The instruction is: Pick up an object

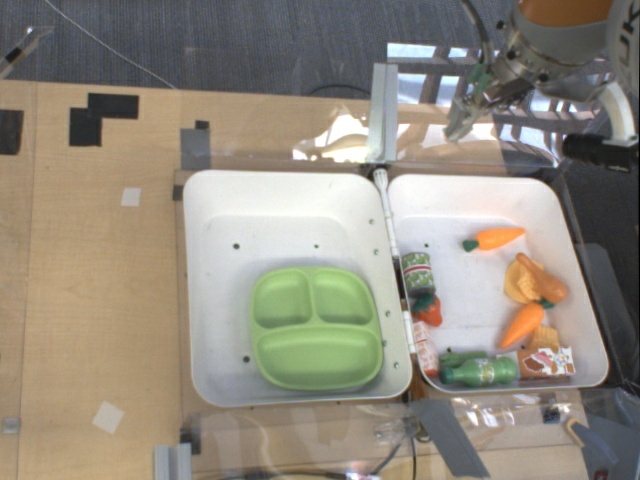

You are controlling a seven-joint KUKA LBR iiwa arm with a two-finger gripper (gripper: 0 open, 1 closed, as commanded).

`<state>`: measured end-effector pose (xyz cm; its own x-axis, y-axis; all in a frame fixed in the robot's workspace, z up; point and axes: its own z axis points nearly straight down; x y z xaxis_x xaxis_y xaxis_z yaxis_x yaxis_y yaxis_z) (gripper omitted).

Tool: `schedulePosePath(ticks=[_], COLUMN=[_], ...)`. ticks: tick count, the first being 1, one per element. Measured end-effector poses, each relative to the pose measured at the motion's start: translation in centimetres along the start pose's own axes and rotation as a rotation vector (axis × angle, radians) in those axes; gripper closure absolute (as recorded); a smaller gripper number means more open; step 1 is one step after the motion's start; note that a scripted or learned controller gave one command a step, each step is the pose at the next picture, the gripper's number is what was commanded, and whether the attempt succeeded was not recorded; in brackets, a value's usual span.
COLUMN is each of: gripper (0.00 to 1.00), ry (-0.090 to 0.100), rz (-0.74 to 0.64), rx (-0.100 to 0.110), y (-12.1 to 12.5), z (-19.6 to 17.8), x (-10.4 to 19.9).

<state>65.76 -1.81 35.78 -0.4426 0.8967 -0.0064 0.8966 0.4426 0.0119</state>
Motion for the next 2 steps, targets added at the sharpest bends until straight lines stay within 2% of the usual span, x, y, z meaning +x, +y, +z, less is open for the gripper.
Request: schedulePosePath(ticks=[1, 2], gripper=[1.00, 1.00], ry=[0.008, 0.001], rz=[0.011, 0.156], rx=[0.016, 0.000], y=[-4.1, 0.7], z=[12.1, 3.1], x=[0.0, 0.1])
